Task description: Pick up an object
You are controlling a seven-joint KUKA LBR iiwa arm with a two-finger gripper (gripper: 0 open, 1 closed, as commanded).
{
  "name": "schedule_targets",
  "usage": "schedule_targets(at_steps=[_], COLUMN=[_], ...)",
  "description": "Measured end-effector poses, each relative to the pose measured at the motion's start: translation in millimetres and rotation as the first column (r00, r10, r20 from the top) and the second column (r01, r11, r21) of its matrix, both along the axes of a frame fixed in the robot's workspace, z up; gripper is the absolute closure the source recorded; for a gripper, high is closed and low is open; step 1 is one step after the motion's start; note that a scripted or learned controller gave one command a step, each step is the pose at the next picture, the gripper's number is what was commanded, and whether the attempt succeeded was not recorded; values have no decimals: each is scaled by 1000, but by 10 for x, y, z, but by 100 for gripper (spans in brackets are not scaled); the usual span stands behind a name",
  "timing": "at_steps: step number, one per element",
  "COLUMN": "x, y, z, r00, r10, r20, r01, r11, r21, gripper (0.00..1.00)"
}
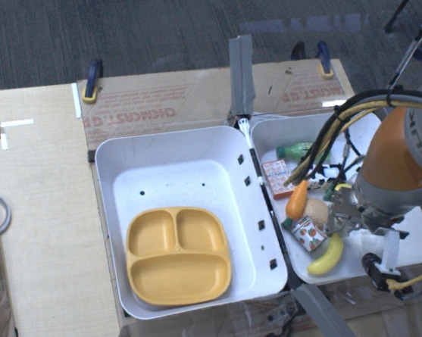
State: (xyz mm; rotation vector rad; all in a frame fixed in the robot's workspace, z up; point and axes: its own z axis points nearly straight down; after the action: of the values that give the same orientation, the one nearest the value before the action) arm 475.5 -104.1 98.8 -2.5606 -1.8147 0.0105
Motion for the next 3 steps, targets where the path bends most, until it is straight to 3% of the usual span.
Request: schedule_targets(at_steps=[1, 2, 3], x=[680, 679, 993], y=[538, 538, 25], z=[918, 915, 599], r00=[996, 996, 999], r10=[87, 86, 35], r20=[4, 3, 4], r01=[-87, -86, -35], r11=[996, 996, 999], r21=[-1, -1, -2], gripper=[100, 0, 0])
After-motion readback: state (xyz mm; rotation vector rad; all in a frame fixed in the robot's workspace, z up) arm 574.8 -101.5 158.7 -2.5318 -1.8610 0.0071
